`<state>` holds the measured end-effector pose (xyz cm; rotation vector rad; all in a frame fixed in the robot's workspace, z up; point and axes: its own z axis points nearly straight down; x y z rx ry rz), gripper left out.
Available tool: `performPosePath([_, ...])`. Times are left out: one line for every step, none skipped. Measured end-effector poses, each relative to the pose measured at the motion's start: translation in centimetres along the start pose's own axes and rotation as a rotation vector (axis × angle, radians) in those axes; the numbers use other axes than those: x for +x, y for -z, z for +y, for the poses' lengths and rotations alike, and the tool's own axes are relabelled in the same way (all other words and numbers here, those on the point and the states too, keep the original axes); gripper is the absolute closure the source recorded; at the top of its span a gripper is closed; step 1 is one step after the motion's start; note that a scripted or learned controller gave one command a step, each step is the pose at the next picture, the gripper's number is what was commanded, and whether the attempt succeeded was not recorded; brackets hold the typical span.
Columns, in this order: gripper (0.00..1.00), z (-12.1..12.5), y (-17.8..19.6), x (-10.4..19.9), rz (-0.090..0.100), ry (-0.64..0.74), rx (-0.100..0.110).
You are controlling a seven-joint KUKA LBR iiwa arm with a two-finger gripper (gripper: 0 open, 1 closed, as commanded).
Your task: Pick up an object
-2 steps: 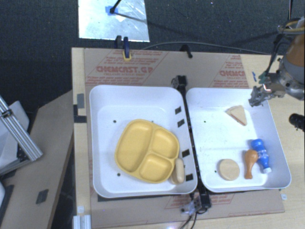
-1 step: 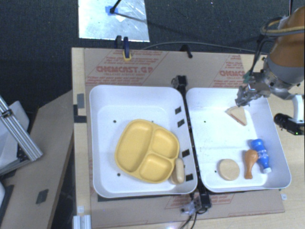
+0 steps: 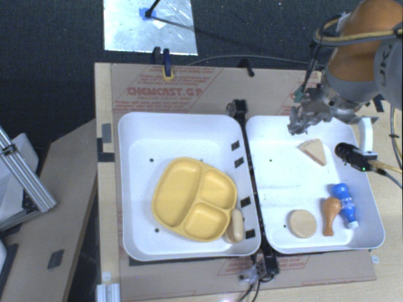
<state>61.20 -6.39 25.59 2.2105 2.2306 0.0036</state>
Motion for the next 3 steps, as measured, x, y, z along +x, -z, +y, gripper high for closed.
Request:
performPosePath([1.0, 0.6, -1.5, 5.3, 0.001, 0.0, 0.001])
performPosePath([1.0, 1.6, -2.6, 11.3, 0.001, 0.001, 0.001])
performPosePath([1.0, 1.6, -1.9, 16.9, 0.001, 0.001, 0.0])
